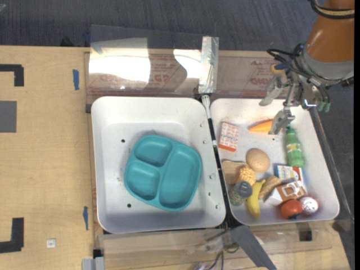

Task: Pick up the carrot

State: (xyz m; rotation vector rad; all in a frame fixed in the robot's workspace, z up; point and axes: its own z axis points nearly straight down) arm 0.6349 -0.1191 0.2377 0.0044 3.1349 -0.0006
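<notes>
The orange tapered carrot (261,126) is seen lying just left of the jaws (279,124); whether they are parted cannot be told.

Nothing legible anywhere. Faint red print along the clear plastic panel (169,72) behind the two shallow white bins (107,117), too blurred to read. Red-and-white markings on the small flat carton (228,135) in the right bin, unreadable. Coloured label on the small orange-and-blue box (289,184) nearby, lettering too small to make out.
</notes>
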